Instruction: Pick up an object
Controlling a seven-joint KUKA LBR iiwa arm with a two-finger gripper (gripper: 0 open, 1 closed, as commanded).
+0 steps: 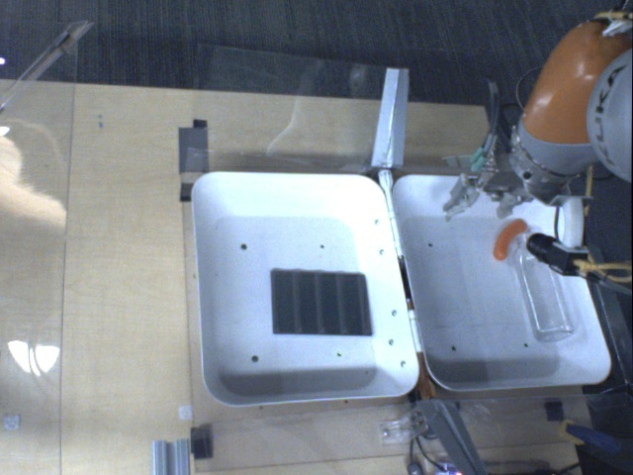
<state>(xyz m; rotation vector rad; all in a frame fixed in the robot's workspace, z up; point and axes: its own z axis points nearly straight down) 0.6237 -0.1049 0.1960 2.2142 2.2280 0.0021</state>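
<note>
**Claw hangs over the right bin, orange piece closest to it**

The pale wooden worktop [119, 315] runs nearest the camera along its 6 o'clock edge and carries everything else. On it sit two shallow white bins with rounded corners and smooth matte floors, the left bin [213, 265] and the right bin [455, 295], their walls almost touching.

A flat, dark ribbed mat [321, 303] lies in the middle of the left bin, rectangular, with its ribs running 12 to 6.

The grey arm [574, 87] enters at 3 o'clock, and its claw [482, 188] hovers by the right bin's 12 o'clock wall. Whether the claw is spread or pressed together cannot be told here; nothing is seen in it.

A clear plastic bottle [549, 305] lies on its side toward the right bin's 3 o'clock side, its long axis roughly 11 to 5.

The small orange piece [509, 238], rounded and soft-looking, lies just beside the bottle's upper end, at about 5 o'clock from the claw and near it. It looks the likeliest pick, with a short drop that way, while the mat is well apart at 8 o'clock.
</note>
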